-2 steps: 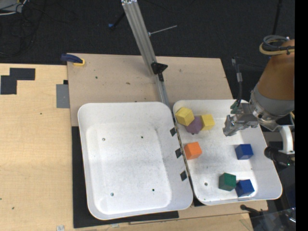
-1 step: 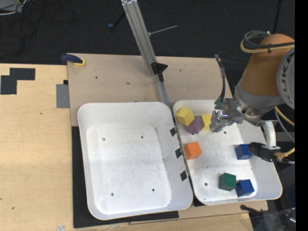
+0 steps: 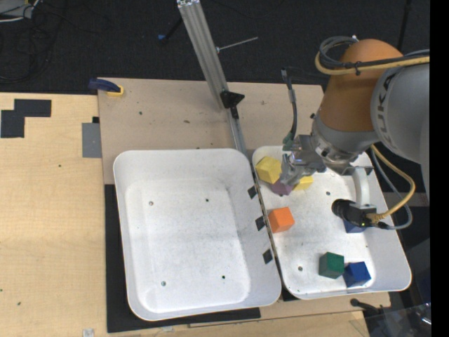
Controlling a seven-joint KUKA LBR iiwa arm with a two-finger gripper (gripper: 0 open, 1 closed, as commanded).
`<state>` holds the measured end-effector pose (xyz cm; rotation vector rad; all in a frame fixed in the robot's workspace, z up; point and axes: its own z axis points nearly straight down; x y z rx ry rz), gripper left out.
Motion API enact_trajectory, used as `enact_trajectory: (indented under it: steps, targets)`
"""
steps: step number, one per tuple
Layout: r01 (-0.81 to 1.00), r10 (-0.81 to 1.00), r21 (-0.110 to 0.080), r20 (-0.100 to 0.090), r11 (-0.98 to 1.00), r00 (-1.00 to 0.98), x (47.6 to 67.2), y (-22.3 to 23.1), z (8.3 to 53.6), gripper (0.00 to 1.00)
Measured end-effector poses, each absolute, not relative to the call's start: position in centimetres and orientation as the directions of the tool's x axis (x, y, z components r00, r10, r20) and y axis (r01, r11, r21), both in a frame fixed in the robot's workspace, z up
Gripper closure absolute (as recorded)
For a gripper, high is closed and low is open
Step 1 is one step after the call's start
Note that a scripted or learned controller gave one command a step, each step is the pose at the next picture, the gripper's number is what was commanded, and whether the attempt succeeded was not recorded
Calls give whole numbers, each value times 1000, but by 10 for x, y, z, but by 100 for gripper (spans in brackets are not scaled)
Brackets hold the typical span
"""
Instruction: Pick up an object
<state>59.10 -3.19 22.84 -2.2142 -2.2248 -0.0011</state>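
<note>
Gripper [image 3: 293, 168] low over right bin [image 3: 382, 255], far-left corner; whether it grips anything cannot tell. Small purple object [image 3: 283, 187] right beneath it, shape and long axis unclear. Yellow block [image 3: 267, 169] just left, tilted; second yellow piece [image 3: 304, 182] just right. Orange cube [image 3: 281, 219] nearer camera. Green block [image 3: 332, 265] touching blue block [image 3: 357, 273] near front edge. Left bin [image 3: 133, 167] alongside on table [image 3: 49, 209].

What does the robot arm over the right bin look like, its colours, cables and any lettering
The arm is bulky and rounded, with a grey shell and a glossy orange band above the wrist. Part of dark lettering shows on the grey shell. Yellowish and dark cables loop over the orange band. The gripper is small, grey metal.
</note>
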Motion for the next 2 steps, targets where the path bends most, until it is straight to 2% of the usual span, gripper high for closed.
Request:
enact_trajectory:
  steps: [1,2]
  targets:
    - [1000,1000,-5,2,4,-4,586,20,223,100]
    - [1000,1000,-4,2,4,-4,590,73,214,100]
